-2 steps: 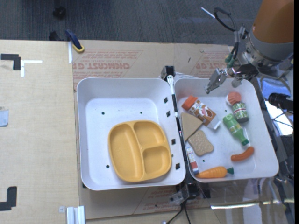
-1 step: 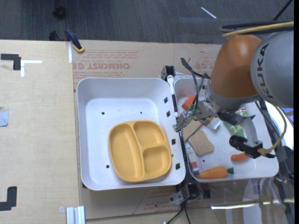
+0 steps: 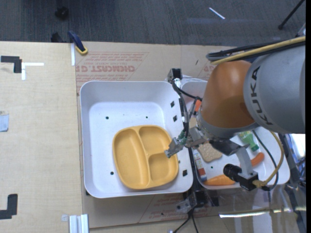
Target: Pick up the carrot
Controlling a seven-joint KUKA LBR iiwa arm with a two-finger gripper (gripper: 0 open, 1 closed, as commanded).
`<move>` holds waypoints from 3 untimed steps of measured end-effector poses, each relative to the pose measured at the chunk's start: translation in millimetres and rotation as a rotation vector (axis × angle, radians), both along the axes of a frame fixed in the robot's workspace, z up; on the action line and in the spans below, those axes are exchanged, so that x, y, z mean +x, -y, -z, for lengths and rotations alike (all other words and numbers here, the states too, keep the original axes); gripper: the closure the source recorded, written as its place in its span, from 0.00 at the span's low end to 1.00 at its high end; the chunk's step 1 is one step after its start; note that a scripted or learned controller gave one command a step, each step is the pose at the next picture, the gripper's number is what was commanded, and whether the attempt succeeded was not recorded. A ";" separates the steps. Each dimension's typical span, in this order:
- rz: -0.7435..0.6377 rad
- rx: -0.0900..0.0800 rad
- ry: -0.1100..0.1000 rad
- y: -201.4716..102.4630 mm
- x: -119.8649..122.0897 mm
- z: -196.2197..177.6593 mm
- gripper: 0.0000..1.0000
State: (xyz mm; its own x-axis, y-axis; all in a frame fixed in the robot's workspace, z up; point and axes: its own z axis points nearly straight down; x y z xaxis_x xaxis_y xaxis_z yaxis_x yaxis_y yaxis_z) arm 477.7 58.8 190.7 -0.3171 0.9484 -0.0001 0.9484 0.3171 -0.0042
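This looks like a robotics lab. A large grey industrial arm (image 3: 272, 91) with an orange band reaches over a plywood counter (image 3: 39, 144). Two white bins (image 3: 92, 144) stand on flattened cardboard (image 3: 112, 64), with loose cables (image 3: 182, 106) between them. Black tape marks (image 3: 12, 62) are stuck on the counter at the left. On the far side the floor is dark grey carpet (image 3: 146, 8).
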 end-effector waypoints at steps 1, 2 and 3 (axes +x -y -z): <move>0.133 -0.002 0.005 66.7 33.2 -0.6 0.00; 0.168 -0.001 0.000 -20.1 0.3 -0.1 0.00; 0.358 0.006 0.005 -36.7 4.8 53.1 0.00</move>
State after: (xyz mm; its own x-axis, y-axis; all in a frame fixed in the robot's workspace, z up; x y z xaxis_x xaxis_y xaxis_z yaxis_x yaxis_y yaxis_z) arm 482.5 95.5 137.6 0.0355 0.9994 0.0046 0.9994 -0.0355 0.0019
